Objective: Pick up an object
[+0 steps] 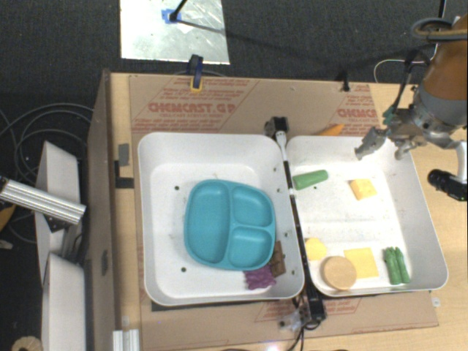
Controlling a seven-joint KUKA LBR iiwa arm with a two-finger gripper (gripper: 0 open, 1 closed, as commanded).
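From above and at a slant I see two shallow white bins side by side on my bench. My gripper [385, 143] hangs over the far edge of the right bin [424, 232], reaching in from the right. Its two fingers are spread apart with nothing between them, so I judge the pick has not begun: nothing is grasped or lifted, and the whole descent, closing and lifting remain.

The nearest candidates lie in the right bin. A small yellow block [363, 189] sits just near of the gripper, slightly left. A green pickle-shaped piece [310, 178] lies further left, by the divider between the bins. Along the near edge lie a round tan disc [339, 272], a flat yellow square [361, 262] and a green bundle [395, 265].

The left bin [157, 196] holds a blue divided plate [229, 224], well apart from the gripper.
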